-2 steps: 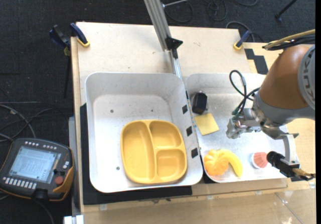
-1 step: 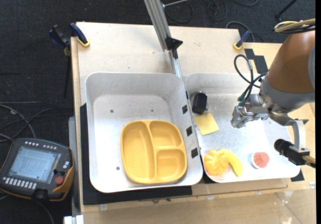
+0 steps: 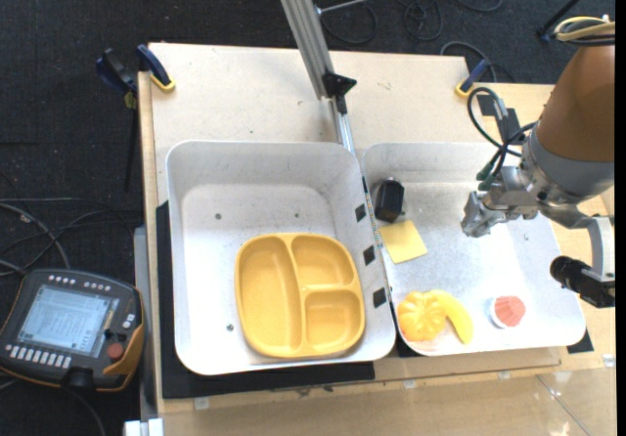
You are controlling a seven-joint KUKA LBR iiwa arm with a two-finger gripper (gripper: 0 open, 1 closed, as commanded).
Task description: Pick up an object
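At the left, off the bench [image 3: 245,82], one teach pendant [image 3: 68,327] with a grey screen lies on the dark carpet. The bench top is a pale, flat board, with a clamp at each far corner. It carries two shallow white bins of smooth plastic with rounded corners.

The left bin [image 3: 196,199] holds one thing: a yellow plastic plate [image 3: 298,295] with three compartments, glossy and rounded, lying flat near the bin's front edge.

The right bin [image 3: 548,317] holds four things. A small black object [image 3: 389,199] (blocky, its exact form is hard to read) lies near the bin's left wall towards the far side. Just in front of it lies a flat, pale yellow square [image 3: 405,241], like a thin sheet or slice. At the front edge, near the left corner, sits a yellow toy pepper [image 3: 421,315], lobed and shiny, and touching it on the right is a curved yellow banana [image 3: 454,319]. Further right along the front edge lies one small round piece, red with a white rim [image 3: 508,310].

The gripper [image 3: 476,219] hangs over the middle of the right bin, towards its right side, well apart from all four things. It is metallic grey, below the orange-brown band of the arm. Whether the fingers are open or closed I cannot tell.
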